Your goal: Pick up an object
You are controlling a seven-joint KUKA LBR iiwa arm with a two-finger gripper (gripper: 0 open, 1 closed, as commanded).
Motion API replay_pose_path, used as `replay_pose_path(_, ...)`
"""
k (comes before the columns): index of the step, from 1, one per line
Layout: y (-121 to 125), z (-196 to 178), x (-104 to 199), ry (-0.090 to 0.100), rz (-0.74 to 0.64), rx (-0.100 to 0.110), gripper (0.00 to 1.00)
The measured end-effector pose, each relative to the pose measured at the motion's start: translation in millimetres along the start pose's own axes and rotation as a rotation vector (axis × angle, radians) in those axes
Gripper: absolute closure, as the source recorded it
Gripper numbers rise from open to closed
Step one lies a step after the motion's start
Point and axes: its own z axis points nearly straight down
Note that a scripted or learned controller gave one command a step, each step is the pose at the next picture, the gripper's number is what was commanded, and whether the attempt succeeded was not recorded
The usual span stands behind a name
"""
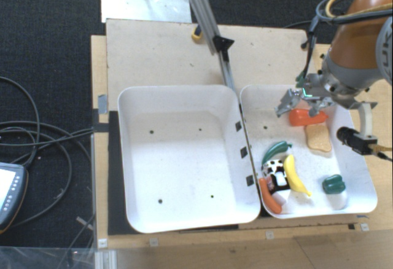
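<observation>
orange block point(306, 117) in upper part of right bin point(368, 191), just below gripper point(301, 102) | gripper fingers spread open, nothing between them | tan piece point(319, 138) just under block | banana point(295, 175), green pepper point(333, 184), carrot point(269, 195) lower in the bin | left bin point(132, 139) centre frame

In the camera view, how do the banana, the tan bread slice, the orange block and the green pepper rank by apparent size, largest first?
1. banana
2. orange block, partly hidden by the gripper, and tan bread slice: these look alike, so I leave them unranked
3. green pepper
</observation>
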Motion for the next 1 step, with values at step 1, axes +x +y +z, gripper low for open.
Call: replay_pose_path(1, 0.6, -1.7, -0.3, 0.000, 0.002, -0.003, 0.00)
